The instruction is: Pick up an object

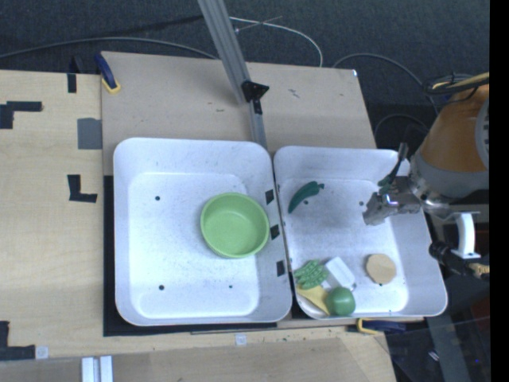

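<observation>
i see my jaws point(380, 208) low over the right bin point(350, 159), near the tan disc point(381, 268); grip state unclear.

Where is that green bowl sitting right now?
The green bowl sits in the left bin, toward its right side, near the divider shared with the right bin.

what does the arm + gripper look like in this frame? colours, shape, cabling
The arm is bulky and rounded, with an orange band over a grey wrist section. The gripper is small, metallic grey, with dark parts and a teal-green spot near its top. A white bracket-like piece and black fittings sit below the wrist at the right bin edge. Cabling on the arm is too blurred to make out.
</observation>
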`<state>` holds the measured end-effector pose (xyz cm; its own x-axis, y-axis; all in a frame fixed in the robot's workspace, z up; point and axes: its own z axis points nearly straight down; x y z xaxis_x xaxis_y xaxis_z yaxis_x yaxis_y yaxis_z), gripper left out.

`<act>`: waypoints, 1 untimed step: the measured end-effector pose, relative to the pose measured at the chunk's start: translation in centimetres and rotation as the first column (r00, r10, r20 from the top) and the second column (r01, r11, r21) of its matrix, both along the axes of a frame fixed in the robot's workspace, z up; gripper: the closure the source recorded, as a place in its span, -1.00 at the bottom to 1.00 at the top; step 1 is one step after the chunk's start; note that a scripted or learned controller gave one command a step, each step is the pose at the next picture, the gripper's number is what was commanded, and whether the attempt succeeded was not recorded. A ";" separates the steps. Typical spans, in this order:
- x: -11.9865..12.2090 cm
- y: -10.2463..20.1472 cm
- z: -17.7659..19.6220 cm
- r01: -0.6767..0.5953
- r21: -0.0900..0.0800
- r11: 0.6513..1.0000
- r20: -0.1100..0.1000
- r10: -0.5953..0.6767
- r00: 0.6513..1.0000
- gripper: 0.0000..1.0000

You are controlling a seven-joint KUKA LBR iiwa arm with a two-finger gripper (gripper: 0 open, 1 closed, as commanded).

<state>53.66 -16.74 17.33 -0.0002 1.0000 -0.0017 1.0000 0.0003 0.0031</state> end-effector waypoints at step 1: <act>-0.6 0.0 6.0 -0.001 0.000 1.000 0.002 0.001 1.000 1.00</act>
<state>53.03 -16.72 23.36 -0.0012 1.0000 -0.0018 1.0000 0.0012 0.0046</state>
